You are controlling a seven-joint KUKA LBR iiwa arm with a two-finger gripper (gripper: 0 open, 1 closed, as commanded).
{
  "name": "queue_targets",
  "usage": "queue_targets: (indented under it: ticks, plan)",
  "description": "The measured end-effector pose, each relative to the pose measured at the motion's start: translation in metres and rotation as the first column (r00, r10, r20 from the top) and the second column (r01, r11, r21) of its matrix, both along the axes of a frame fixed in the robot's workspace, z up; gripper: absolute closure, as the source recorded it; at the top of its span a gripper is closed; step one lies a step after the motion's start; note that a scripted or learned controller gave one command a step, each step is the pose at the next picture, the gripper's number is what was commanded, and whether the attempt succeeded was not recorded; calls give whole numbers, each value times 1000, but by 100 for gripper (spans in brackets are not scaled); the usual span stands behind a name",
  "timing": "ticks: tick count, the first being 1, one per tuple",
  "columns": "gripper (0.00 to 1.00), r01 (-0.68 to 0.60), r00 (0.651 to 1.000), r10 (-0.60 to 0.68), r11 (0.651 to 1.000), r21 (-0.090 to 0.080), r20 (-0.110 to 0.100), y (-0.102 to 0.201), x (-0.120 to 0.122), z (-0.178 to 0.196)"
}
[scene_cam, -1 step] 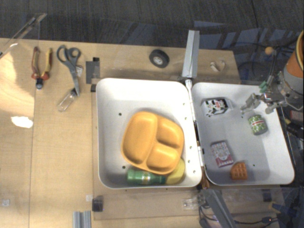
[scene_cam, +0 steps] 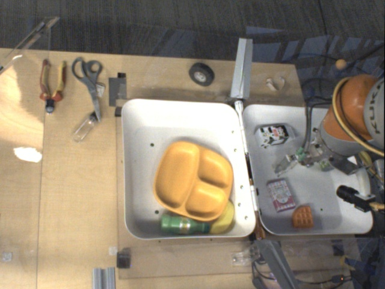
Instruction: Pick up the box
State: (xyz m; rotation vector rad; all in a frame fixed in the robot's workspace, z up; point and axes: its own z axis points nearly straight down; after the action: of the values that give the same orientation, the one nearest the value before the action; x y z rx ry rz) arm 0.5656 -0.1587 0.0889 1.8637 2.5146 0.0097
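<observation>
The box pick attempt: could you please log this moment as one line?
arm: over right bin | gripper: low over bin floor | box: flat on floor, ungrasped | left bin: yellow tray

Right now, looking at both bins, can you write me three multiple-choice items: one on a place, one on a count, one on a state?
1. Where does the yellow tray lie?
A. left bin
B. right bin
C. bench

2. How many tools lie on the bench, top left?
A. none
B. two
C. five

3. How does the small pink box lie?
A. flat
B. standing on the tray
C. hanging from the bin's rim

Answers:
1 A, it fills the left bin's middle.
2 B, pliers and scissors.
3 A, flat on the right bin's floor.
</observation>
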Motion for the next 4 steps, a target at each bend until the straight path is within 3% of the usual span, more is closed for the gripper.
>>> queue_targets:
  ticks: [1,2,3,4]
  plan:
    - [0,-41,999,41,999,-1,3,35,-45,1]
    - [0,28,1000,-28,1000,2,-5,99,-76,97]
    - [0,50,999,-50,999,1,-3,63,-76,3]
    - [100,48,999,-48,999,-3,9,62,-72,14]
